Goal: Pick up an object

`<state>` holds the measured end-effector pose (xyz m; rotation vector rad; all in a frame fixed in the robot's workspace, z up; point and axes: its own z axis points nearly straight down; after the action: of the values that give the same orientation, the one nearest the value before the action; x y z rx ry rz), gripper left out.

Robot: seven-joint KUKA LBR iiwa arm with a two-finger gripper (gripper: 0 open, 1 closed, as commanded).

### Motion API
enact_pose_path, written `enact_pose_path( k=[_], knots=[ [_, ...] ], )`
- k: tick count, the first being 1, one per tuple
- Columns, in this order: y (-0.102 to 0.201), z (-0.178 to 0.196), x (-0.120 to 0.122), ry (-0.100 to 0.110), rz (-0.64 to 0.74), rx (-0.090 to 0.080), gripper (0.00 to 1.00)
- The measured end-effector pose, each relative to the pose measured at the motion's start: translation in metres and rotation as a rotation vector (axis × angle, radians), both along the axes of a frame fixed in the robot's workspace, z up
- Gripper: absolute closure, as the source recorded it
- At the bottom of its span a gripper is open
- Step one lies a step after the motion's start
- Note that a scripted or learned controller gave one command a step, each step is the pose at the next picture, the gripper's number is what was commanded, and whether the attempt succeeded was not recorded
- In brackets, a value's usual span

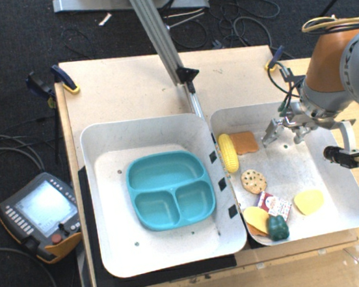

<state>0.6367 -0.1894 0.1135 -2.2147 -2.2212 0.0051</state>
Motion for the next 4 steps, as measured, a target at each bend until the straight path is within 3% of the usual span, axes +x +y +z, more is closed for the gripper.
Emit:
enact_pose_path(
  k=[1, 4],
  knots=[
    [-0.001, 0.015, 0.002, -0.008, 0.000, -0.003, 1.00],
    [-0.004, 0.167, 0.015, -0.012, 0.000, -0.003, 1.00]
  ],
)
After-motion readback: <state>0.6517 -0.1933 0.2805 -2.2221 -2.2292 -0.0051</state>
